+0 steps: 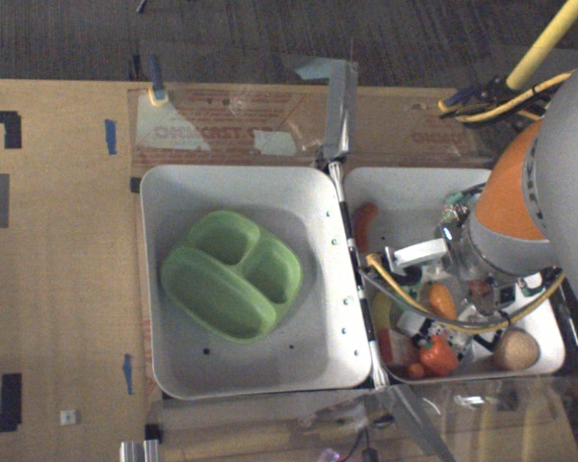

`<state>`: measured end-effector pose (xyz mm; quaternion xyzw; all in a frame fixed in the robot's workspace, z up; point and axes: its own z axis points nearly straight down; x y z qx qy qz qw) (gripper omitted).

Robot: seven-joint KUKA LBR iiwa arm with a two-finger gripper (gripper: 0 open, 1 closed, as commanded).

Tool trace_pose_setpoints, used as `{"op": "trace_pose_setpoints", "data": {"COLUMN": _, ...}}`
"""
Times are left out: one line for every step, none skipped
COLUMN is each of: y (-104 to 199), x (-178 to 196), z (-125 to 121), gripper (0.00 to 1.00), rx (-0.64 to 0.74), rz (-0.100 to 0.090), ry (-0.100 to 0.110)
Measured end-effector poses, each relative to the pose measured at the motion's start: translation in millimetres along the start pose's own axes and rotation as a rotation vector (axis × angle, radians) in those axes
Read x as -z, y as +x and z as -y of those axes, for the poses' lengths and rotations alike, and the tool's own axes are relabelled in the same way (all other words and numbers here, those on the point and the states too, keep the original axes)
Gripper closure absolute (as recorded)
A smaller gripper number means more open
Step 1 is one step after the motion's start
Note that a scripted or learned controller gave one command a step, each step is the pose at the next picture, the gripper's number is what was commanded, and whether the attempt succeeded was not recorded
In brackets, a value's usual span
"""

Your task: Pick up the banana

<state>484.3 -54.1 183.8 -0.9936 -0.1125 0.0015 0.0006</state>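
Note:
The banana [381, 313] is a yellow piece lying against the left wall of the right bin [405, 192], partly hidden by a yellow cable and other items. My gripper [450, 308] hangs low over the middle of the right bin, under the grey wrist and orange band [509, 200]. It sits to the right of the banana, directly above an orange carrot-like piece [441, 300]. Nothing can be seen held in it.
The right bin also holds a red-orange sausage-like piece [366, 221] at its far left, a red tomato-like item [438, 358] and a beige round item [515, 350] near the front. A green divided plate [233, 273] lies in the left bin [164, 200].

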Motion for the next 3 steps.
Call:
{"op": "trace_pose_setpoints", "data": {"y": 109.5, "x": -86.3, "z": -96.5, "gripper": 0.00, "rx": -0.023, "rz": 0.002, "ry": 0.001}}
{"op": "trace_pose_setpoints", "data": {"y": 100.3, "x": -98.5, "z": -130.6, "gripper": 0.00, "rx": -0.023, "rz": 0.000, "ry": 0.001}}
{"op": "trace_pose_setpoints", "data": {"y": 17.7, "x": -97.5, "z": -45.7, "gripper": 0.00, "rx": 0.002, "rz": -0.003, "ry": 0.002}}
